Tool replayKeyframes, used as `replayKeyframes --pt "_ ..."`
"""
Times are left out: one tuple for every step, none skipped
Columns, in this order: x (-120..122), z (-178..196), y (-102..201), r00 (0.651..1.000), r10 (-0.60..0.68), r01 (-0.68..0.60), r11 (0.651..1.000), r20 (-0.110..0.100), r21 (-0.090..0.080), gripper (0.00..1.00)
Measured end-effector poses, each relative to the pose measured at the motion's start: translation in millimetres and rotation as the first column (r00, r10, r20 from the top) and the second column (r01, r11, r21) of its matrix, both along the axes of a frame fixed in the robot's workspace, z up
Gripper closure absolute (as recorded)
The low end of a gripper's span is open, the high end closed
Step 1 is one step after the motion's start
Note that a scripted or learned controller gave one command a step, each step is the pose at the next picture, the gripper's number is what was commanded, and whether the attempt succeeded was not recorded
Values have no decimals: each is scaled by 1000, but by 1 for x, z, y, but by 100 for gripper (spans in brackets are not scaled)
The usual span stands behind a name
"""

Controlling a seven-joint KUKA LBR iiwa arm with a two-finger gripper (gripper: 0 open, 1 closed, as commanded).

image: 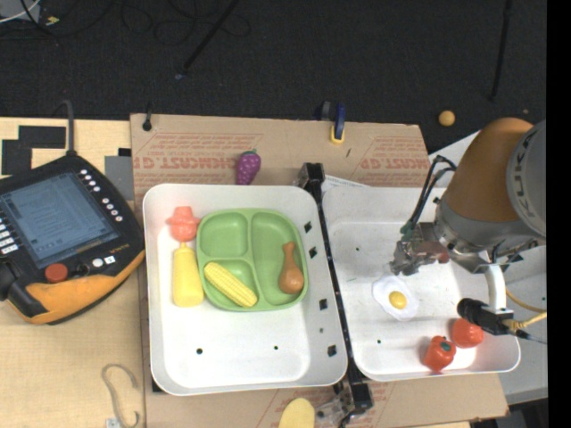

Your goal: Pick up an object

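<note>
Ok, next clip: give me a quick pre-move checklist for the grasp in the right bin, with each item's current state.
1. Gripper over right bin: ok.
2. Nearest target, fried egg, lies just below the gripper, apart from it: ok.
3. Nothing held between the fingers: cannot tell.
4. Finger opening: cannot tell.
5. Egg clear of the bin walls: ok.
6. Red tomato and red pepper away from the egg: ok.

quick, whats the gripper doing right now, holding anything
gripper: low in the right bin, just above the fried egg; open or closed cannot be told, nothing seen held.
</note>
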State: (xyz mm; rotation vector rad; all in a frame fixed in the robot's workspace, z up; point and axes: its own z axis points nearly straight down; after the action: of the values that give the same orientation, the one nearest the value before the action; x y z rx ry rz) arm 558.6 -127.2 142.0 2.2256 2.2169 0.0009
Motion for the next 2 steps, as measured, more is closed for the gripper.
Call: replayKeyframes --pt "-1 45 -10 1000 -6 6 1000 1 -1 100" --pt "0 88 -11 1000 4 -4 1000 1 0 100"
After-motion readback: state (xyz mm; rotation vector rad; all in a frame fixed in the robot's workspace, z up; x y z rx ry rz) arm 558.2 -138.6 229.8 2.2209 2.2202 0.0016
